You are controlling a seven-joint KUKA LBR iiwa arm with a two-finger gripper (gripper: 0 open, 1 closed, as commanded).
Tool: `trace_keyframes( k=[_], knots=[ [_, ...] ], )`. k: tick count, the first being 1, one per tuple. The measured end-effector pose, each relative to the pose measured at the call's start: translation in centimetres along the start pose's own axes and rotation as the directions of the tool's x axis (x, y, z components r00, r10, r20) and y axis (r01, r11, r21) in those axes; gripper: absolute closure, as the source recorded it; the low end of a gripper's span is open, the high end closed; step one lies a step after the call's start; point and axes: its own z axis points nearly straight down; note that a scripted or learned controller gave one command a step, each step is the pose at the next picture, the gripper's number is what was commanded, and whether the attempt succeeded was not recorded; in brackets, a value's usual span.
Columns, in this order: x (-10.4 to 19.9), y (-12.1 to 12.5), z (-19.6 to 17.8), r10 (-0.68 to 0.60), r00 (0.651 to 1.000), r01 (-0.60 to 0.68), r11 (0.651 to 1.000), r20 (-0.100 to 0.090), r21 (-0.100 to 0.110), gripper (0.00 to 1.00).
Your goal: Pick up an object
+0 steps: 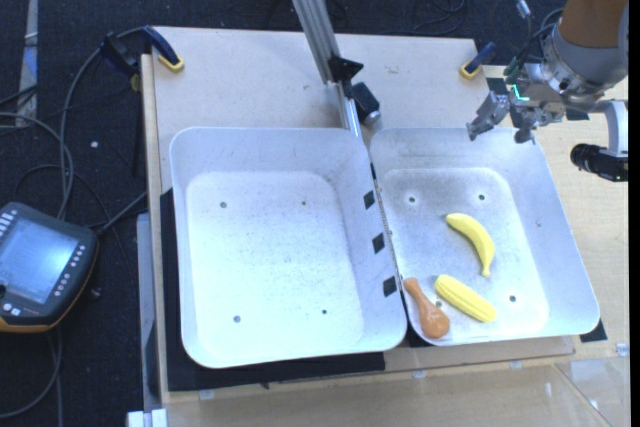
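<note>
The right bin [530,177] holds three toy foods. A yellow banana [473,237] lies near its middle. A yellow corn-like piece [465,299] rests close to the front rim, and an orange carrot-like piece [427,309] lies beside it at the front left corner. My gripper [505,124] hangs above the bin's far right edge, well clear of all three. Its two dark fingers are spread apart with nothing between them.
The left bin [200,165] sits beside the right one. A slanted metal post [318,25] rises from the divide between the bins. Yellow clamps [170,63] mark the bench's far corners. A teach pendant [38,263] lies off the bench at the left.
</note>
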Motion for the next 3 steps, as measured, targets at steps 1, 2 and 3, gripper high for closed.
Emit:
trace_keyframes(
  k=[1, 2, 3],
  knots=[
    [0.0, 0.0, 0.0, 0.0, 1.0, 0.0, 1.0, 0.0, 0.0, 0.0],
    [0.2, -0.2, 6.3, 0.0, 1.0, 0.0, 1.0, -0.001, 0.006, 0.0],
    [0.5, -1.0, 12.5, 0.0, 1.0, 0.0, 1.0, -0.001, 0.006, 0.0]
  ],
)
